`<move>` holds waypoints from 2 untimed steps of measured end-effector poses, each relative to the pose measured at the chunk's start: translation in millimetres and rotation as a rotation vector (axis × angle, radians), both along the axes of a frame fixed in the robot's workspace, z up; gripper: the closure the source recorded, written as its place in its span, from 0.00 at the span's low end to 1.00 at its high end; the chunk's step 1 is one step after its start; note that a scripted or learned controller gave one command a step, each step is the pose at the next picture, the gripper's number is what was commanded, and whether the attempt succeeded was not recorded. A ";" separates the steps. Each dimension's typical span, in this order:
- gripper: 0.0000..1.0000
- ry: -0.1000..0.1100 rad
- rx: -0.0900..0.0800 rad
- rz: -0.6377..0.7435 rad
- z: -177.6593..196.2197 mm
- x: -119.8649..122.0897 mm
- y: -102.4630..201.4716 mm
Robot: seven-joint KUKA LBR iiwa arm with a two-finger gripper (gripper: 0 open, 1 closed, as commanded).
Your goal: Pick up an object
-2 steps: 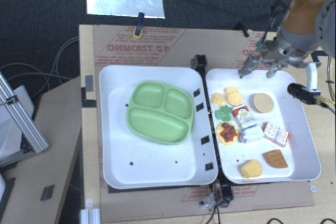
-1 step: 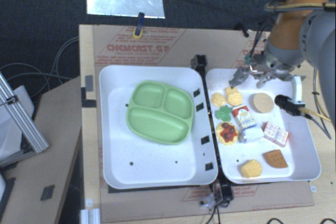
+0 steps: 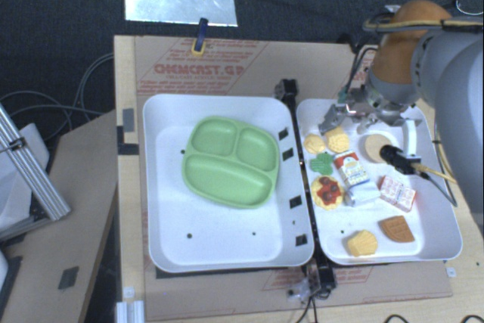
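The grey arm with its orange band leans in from the right, its two-finger gripper (image 3: 333,119) low over the far end of the right white bin (image 3: 446,238) — nothing held, fingers spread a little. It looks like the approach: just below sits a yellow waffle-like toy (image 3: 338,141), and the next move calls for dropping squarely onto it.

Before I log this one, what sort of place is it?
Likely a robot lab test bench: a grey arm reaches over two white bins, one holding a green tray, the other toy food, with loose cables beside.
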State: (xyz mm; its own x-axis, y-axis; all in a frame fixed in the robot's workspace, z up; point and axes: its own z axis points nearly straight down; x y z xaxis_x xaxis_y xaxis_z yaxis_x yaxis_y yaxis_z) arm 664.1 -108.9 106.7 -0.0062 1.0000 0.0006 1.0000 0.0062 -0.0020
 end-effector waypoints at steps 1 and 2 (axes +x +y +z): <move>0.00 -0.007 -0.001 0.000 -21.3 1.6 0.3; 1.00 -0.009 -0.002 0.001 -10.0 2.3 0.4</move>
